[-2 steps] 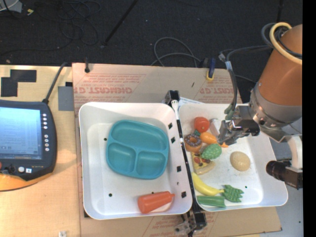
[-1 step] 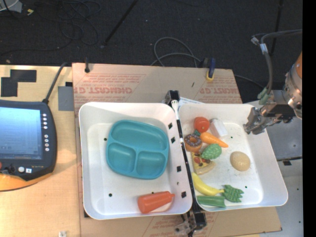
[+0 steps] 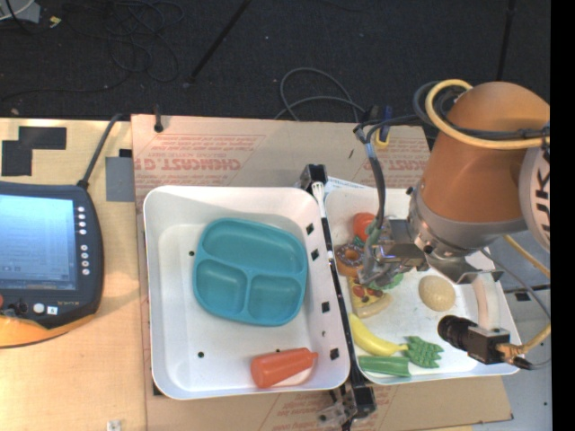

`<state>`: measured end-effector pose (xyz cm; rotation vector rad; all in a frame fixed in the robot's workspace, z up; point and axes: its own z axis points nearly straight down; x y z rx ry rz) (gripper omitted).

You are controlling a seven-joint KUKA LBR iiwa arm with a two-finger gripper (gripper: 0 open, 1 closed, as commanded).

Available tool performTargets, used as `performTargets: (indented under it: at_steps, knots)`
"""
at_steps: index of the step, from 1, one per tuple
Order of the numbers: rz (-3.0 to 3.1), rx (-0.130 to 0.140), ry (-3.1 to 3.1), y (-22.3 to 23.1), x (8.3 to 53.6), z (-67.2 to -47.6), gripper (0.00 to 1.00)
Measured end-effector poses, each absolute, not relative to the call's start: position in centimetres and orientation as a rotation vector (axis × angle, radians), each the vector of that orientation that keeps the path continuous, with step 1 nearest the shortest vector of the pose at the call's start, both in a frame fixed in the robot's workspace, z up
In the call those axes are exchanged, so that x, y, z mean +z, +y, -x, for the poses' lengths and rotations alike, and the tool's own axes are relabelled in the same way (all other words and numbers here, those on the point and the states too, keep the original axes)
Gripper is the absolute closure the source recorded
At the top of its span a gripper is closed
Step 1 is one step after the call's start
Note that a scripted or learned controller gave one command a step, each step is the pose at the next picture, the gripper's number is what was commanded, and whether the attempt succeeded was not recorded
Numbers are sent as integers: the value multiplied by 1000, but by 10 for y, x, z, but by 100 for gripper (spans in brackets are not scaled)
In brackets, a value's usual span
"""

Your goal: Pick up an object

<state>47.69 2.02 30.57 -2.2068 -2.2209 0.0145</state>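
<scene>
My gripper (image 3: 377, 263) hangs low in the right bin (image 3: 406, 317), at its left side, over a jumble of small toy foods (image 3: 359, 263). A red tomato (image 3: 363, 224) lies just behind it and a pizza slice (image 3: 370, 303) just in front. A beige potato (image 3: 437, 292) sits to its right. Toward the bin's front lie a yellow banana (image 3: 372, 338), a green pea pod (image 3: 384, 365) and a leafy green piece (image 3: 424, 350). Nothing can be seen held by the gripper.
The left bin (image 3: 171, 241) holds a teal divided plate (image 3: 252, 272) and an orange carrot (image 3: 283, 366) near its front edge. The divider between the bins runs just left of the gripper. A tablet (image 3: 40, 254) rests on the bench at far left.
</scene>
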Motion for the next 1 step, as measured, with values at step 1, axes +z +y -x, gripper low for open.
performTargets:
  at_steps: [1]
  knots:
    - [2216, 5, -2223, 17, 312, -478, 0]
